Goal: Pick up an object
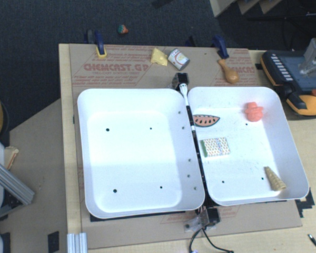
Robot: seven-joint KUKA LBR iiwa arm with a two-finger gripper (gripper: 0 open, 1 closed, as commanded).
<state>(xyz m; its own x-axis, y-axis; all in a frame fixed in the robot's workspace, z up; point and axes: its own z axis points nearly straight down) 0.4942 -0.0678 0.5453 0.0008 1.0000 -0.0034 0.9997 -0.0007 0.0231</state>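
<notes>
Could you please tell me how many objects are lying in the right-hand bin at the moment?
4: a watermelon slice near the divider, a pink toy at the back, a patterned square mid-bin, and a cone front right.

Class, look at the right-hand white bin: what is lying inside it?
Inside the right bin lie four things, apart from one another: a watermelon slice, a pink toy, a patterned square packet and a tan cone. Whatever is beneath each is covered.
</notes>
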